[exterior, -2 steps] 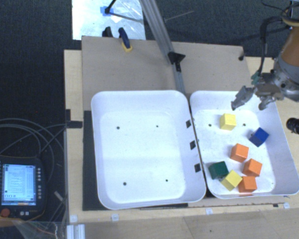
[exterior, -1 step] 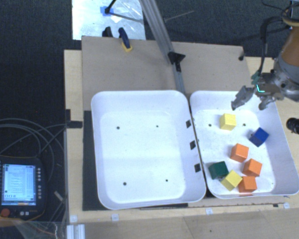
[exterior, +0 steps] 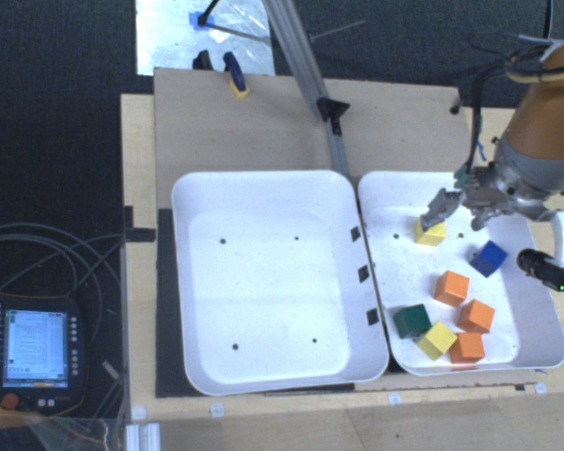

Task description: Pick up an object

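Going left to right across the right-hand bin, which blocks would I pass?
Green block → yellow block by the claw → lower yellow block → blue block.

Smooth glossy white plastic bins (exterior: 263,191), matt painted blocks (exterior: 451,287), on a dull brown board bench (exterior: 263,120).

Tan bench top (exterior: 263,130) on dark carpet (exterior: 56,92); teach pendant (exterior: 33,350), cables lower left; shiny sheet (exterior: 174,26) behind.
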{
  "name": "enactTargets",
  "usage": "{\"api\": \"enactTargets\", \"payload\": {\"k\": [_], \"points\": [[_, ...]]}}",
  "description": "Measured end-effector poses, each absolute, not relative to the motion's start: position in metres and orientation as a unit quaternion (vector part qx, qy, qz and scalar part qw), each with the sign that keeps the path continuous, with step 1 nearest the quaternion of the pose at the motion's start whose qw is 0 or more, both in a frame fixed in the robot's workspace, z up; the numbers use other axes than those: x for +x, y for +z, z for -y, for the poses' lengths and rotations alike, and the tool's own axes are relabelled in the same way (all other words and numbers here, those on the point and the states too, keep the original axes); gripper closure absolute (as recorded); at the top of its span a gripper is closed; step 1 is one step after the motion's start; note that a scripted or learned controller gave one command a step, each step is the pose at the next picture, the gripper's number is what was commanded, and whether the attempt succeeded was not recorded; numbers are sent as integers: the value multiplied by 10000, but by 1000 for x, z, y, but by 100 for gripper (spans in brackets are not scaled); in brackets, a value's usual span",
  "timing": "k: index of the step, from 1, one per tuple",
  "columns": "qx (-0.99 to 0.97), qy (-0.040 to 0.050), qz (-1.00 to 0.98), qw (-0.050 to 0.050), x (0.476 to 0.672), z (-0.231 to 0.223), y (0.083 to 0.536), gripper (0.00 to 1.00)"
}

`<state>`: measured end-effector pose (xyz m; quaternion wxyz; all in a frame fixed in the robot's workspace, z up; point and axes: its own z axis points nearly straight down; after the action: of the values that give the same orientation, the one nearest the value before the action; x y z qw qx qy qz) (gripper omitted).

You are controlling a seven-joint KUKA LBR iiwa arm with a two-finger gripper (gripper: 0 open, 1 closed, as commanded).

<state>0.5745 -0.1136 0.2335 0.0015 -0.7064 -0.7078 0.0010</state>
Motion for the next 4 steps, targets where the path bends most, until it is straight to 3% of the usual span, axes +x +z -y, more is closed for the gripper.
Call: {"api": "enactTargets", "payload": {"k": [1, 2, 3, 4], "points": [[-7064, 9, 7078, 13, 568, 112, 190, 0], [-7063, 10, 7079, 9, 574, 117, 145, 0], [-7056, -15, 7086, -17, 576, 117, 158, 100], [-7052, -18, 7090, -26, 582, 112, 204, 100]]}}
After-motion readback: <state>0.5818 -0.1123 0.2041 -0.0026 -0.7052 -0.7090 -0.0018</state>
